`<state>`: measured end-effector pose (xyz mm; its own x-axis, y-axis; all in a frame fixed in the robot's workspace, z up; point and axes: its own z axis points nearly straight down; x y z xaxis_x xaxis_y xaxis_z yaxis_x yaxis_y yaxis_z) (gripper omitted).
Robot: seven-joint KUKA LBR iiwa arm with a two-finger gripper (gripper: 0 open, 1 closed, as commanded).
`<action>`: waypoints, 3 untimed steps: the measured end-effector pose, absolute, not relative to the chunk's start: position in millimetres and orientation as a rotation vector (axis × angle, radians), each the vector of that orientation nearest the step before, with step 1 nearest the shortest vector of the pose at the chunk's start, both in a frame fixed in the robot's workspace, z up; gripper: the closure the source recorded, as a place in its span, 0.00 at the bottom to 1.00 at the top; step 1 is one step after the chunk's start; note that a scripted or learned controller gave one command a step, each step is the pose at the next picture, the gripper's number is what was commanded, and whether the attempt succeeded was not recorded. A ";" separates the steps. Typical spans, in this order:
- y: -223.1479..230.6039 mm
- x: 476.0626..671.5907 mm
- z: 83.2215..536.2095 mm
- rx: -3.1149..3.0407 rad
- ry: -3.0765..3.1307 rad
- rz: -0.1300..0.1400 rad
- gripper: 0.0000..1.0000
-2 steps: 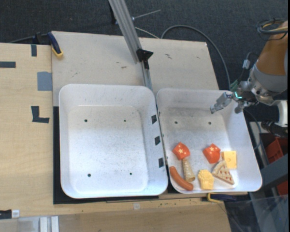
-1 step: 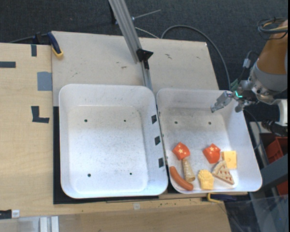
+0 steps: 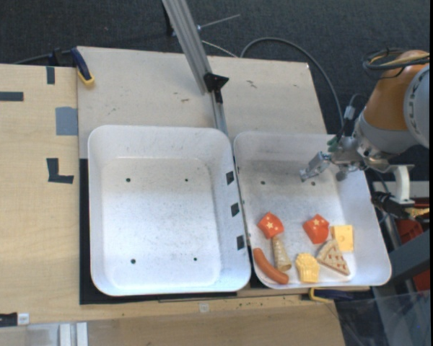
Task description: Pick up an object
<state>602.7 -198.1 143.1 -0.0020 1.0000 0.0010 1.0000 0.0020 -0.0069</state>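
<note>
Several toy foods lie at the near end of the right bin (image 3: 274,157): a red piece with a yellow spot (image 3: 270,225), a second red piece (image 3: 316,228), a yellow cube (image 3: 343,237), a tan wedge with red dots (image 3: 335,259), a yellow lumpy piece (image 3: 307,267), a tan stick (image 3: 281,253) and an orange-red sausage (image 3: 270,266). My gripper (image 3: 315,167) hangs over the far right part of this bin, well behind the toys, with nothing seen between its fingers.
The left bin (image 3: 159,207) sits beside the right one, their rims meeting in the middle. A slanted metal post (image 3: 191,38) rises behind the bins. A cable (image 3: 289,49) curves across the bench behind the right bin.
</note>
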 end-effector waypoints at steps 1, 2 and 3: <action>-196.9 600.9 88.7 -2.216 -2.219 0.008 0.00; -196.6 602.6 102.3 -2.217 -2.224 0.004 1.00; -189.2 596.0 155.6 -2.222 -2.225 -0.003 1.00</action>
